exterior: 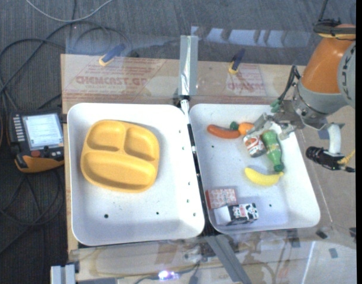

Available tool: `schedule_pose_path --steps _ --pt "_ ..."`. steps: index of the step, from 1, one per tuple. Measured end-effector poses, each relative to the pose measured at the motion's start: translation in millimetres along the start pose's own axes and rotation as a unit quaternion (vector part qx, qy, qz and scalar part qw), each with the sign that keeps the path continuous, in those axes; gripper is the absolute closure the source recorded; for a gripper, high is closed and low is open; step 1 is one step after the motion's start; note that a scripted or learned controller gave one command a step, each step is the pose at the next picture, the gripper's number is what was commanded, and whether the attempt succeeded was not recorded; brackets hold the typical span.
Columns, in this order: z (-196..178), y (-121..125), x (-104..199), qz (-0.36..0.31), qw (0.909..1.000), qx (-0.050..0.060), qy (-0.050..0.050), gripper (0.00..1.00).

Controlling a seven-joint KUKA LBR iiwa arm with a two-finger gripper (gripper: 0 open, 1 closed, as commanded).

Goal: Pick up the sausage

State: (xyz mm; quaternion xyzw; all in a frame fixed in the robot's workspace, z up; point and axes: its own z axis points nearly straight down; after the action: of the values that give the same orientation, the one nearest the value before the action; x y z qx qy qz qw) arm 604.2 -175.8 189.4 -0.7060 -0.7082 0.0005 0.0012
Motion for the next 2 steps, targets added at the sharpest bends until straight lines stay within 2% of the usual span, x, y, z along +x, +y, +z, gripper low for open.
schedule_pose_path --steps 1,2 --pt "77.3 65.5 47.3 0.007 0.9998 -0.016 -0.006 0.00" --pt "89.9 -4.6 82.3 -0.144 0.9896 0.000 0.000 0.00"
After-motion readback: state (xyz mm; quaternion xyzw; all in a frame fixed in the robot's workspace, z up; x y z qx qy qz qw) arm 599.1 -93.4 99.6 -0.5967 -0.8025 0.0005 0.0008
